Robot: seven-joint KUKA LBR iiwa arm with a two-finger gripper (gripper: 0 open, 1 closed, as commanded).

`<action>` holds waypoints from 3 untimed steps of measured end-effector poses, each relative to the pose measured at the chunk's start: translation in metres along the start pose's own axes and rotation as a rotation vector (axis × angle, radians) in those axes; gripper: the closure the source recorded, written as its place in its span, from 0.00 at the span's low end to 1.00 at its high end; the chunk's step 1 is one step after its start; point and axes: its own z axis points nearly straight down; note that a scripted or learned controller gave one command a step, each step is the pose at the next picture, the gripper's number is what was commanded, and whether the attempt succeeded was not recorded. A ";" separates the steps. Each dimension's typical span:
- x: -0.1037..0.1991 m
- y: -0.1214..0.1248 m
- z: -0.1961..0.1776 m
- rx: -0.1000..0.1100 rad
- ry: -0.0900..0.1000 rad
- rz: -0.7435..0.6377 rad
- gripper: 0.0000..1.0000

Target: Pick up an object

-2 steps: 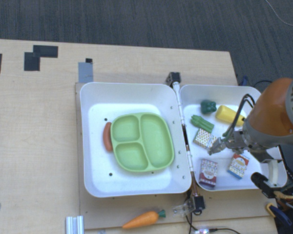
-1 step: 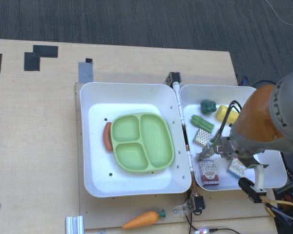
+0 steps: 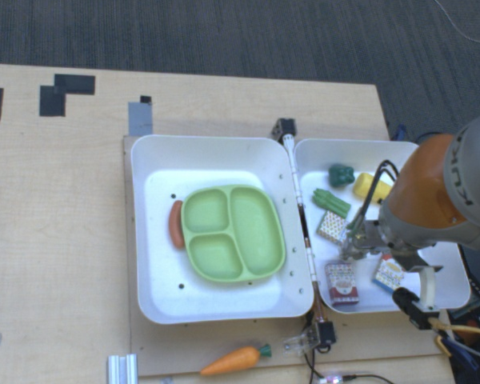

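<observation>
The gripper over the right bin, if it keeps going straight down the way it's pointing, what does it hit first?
Probably the small red and white packet directly below the gripper, though depth is hard to judge from above.

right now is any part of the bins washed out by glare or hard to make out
In the camera view, the left bin floor is overexposed around the green divided plate, so the white glows and loses detail; the sausage beside it stays legible. The right bin is evenly lit, but the arm covers part of it, and the small packets' print is too blurry to read.
</observation>
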 end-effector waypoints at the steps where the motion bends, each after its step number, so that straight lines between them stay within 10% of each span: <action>1: 0.000 0.000 0.000 0.000 0.000 0.000 0.00; 2: 0.001 0.001 -0.010 -0.003 0.000 -0.002 1.00; 3: 0.001 0.001 -0.010 -0.003 0.001 -0.002 0.00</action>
